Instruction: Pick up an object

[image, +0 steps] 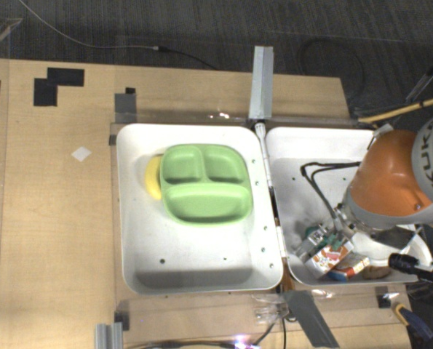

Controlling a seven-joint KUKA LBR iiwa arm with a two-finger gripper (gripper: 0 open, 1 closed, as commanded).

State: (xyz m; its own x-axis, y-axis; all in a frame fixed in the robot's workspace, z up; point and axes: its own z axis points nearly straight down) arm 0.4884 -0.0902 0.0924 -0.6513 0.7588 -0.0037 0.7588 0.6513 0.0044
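Camera view: I've got the arm (394, 180) in from the right, parked low over the right bin (289, 195), orange band and wrist covering most of that bin's near right part. The claw (331, 235) is down among a small heap of objects (332, 257) at the bin's near edge. I can't tell how the claw stands, wide or narrow; the wrist and clutter hide that, and I see nothing clearly between its tips, so I'm not calling a hold.

Key relation: the heap lies right under and slightly nearer the camera than the claw, touching or nearly so. A red-and-white packet (327, 260) sits just near-side of it, with a brown piece (376, 272) further right along the bin's edge. My judgement is the next move is a short close-and-lift straight there, no travel needed. The packet's long axis looks roughly left-right along the bin edge, but it's too cluttered to be sure.

Left bin (136, 267) holds a green divided tray (204, 182), upside right, three compartments, with a yellow thing (152, 178) tucked beside and partly under its left edge. Well apart from the claw, other side of the divider.

Writing: the packet has print on it, too small to read. "KUKA" lettering partly readable on the grey arm at far right. Black cable (325, 169) loops in the right bin, far side.
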